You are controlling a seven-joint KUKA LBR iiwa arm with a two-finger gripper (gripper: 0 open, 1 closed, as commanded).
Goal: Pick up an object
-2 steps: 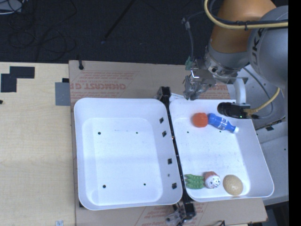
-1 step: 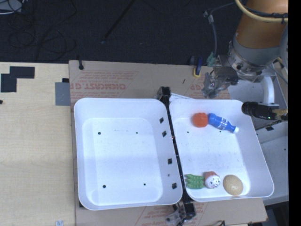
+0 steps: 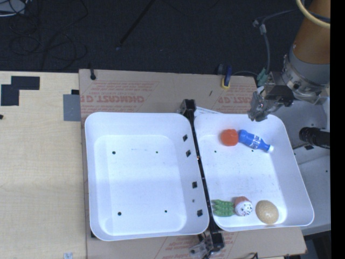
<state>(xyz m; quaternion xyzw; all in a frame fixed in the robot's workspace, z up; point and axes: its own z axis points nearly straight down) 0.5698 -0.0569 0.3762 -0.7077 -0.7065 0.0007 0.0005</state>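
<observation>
The pincer (image 3: pixel 257 114) hangs over the right bin's (image 3: pixel 291 161) far rim; whether it is open cannot be told. Just below it lie a blue bottle (image 3: pixel 254 141) and an orange ball (image 3: pixel 229 137), touching.

Red print on the cardboard sheet (image 3: pixel 145 90) under the bins, along its far edge: upside down from this camera, reads roughly "CHEMCREST, CA", letters faint so the reading is not certain. More red print of the same kind further right on that far edge near the yellow clip (image 3: pixel 226 82), partly covered, only a fragment like "CA" legible. Another red printed strip at the cardboard's near edge, below the bins, too small and cut off to read. Blue bottle (image 3: pixel 254 141) in the right bin: label too blurred to read.
</observation>
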